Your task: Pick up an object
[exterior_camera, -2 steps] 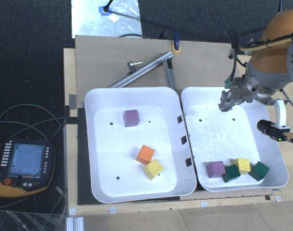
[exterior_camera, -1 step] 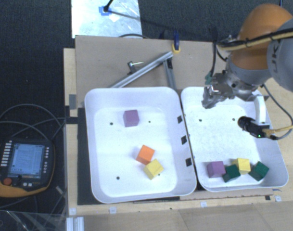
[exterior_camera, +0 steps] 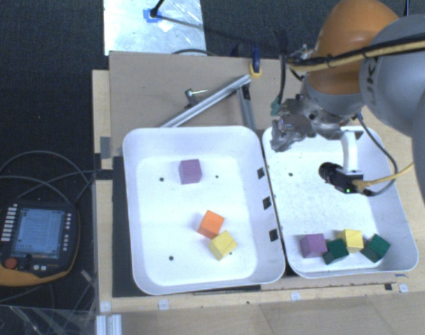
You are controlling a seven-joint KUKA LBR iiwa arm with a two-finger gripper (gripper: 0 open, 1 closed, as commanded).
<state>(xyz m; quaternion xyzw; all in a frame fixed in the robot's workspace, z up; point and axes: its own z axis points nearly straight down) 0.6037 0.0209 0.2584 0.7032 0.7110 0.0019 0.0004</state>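
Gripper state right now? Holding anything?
Gripper: cannot be told from this angle. It hangs over the far left corner of the right bin, with no block seen in it.

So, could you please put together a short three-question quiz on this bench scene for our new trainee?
1. True or false: the orange block touches the yellow block in the left bin.
2. How many blocks lie in the right bin?
3. Which lies nearest the gripper? A) purple block in the left bin B) dark green block C) orange block

Key: 1 true; 2 four; 3 A
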